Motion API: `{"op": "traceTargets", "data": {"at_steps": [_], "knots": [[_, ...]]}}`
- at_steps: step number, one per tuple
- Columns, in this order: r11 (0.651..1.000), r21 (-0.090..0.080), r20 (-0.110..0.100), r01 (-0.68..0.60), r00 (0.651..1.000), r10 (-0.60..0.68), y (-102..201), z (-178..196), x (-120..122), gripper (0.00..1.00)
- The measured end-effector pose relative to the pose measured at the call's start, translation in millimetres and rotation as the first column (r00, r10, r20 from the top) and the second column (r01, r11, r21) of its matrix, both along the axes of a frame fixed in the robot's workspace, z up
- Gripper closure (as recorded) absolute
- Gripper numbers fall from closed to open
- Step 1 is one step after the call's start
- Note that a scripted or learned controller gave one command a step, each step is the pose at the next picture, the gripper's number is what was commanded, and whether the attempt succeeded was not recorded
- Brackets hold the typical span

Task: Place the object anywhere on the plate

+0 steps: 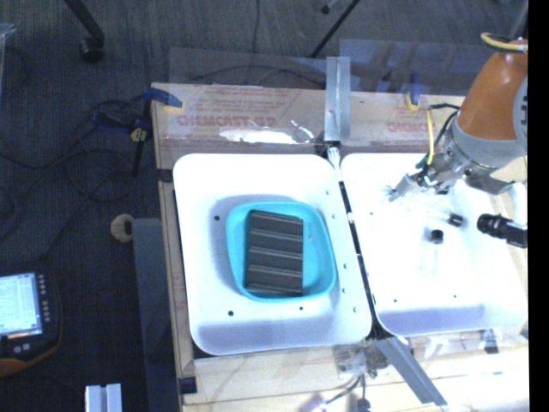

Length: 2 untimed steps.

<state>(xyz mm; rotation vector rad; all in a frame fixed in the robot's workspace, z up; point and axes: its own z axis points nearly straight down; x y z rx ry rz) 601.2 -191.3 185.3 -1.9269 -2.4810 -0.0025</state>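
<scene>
Placement looks complete from this view: the dark ribbed object (274,252) lies flat on the blue plate (320,256), well within the plate's rim and roughly centred on it. The plate itself sits in the left white bin (197,230).

1. Check the arm. The gripper (405,184) hangs over the right white bin (403,299), well apart from the plate, beyond the divider between the 2 bins. You cannot tell from this view whether it is spread or closed; it is small and pale against the white bin. Nothing shows between it and the plate.

2. Judge the step in hand. With the object resting on the plate and the arm clear of it, treat this as the release or retreat stage.

3. Plan the next move. It calls only for confirmation that the object sits stable and stays inside the rim. Note 2 small dark items (436,235) on the right bin floor, beside the gripper; leave them alone.
</scene>
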Motion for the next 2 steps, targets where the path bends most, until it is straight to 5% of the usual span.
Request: {"op": "traceTargets", "data": {"at_steps": [1, 2], "knots": [[1.000, 0.000, 0.000, 0.000, 1.000, 0.000, 0, 0, 0, 0.00], [0.999, -0.004, 0.000, 0.052, 0.999, -0.052, -33, 94, -5, 0.00]]}}
